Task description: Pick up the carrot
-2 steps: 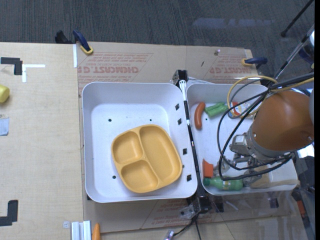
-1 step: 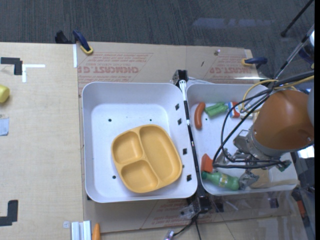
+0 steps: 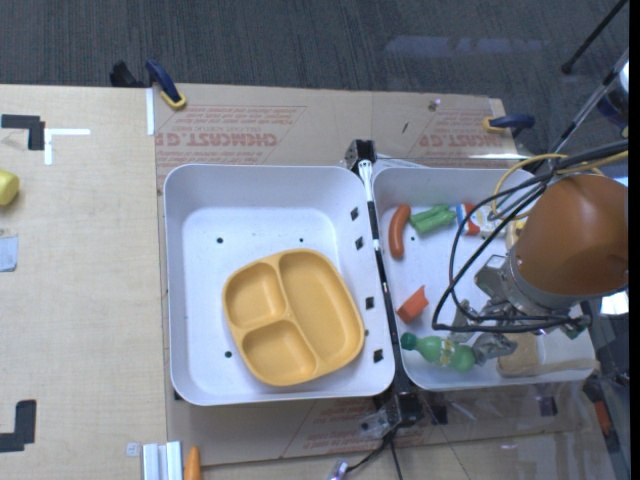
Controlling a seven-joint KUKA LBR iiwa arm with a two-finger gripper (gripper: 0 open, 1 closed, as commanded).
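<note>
We saw a big table [image 3: 80,348] with two white bins side by side. The left bin [image 3: 190,268] held a yellow plate [image 3: 292,316] with three parts. The right bin [image 3: 425,368] held the toys. The arm [image 3: 575,233] came in from the right and hung over the right bin, with its orange band on top. Black cables [image 3: 470,258] looped beside it. The hand [image 3: 480,333] was low in the bin, near the front wall. We could not tell if it was apart or together.

The carrot [image 3: 412,304] lay in the right bin, near the left wall, and it was left of the hand and not touching it. A red sausage [image 3: 399,230] lay farther back. A green toy [image 3: 433,218] lay beside the sausage. A green bottle [image 3: 440,351] lay in front of the carrot, close to the hand.
</note>
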